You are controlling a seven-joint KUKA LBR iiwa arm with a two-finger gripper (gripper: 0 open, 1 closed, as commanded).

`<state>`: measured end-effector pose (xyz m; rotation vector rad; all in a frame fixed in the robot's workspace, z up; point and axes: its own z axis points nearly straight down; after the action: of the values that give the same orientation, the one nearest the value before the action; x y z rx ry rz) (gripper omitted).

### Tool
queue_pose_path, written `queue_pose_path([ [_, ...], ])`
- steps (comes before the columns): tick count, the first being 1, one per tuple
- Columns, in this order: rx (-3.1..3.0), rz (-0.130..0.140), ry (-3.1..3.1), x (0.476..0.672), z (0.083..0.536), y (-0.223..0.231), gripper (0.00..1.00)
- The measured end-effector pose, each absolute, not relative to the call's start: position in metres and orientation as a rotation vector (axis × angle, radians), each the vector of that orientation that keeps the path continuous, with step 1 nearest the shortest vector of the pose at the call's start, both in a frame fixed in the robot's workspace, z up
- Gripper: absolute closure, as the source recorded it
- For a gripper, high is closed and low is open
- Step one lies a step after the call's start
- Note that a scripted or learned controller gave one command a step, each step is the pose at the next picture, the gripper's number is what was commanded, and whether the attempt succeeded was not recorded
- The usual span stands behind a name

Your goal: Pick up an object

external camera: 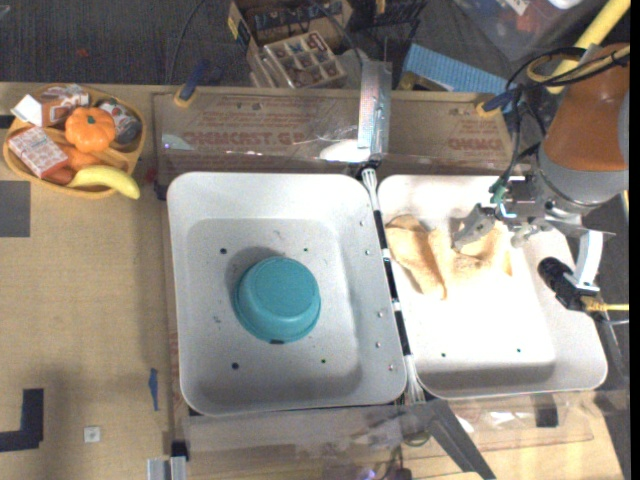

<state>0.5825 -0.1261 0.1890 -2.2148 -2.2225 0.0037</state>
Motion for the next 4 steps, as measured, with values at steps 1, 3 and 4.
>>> queue_pose_path([
  [1, -2.120, -0.004, -2.323, 0.593, 0.091, -0.110, 0.00],
  [3, -2.125, -0.005, -2.318, 0.594, 0.099, -0.113, 0.00],
  [4, -2.128, -0.003, -2.314, 0.594, 0.105, -0.114, 1.00],
])
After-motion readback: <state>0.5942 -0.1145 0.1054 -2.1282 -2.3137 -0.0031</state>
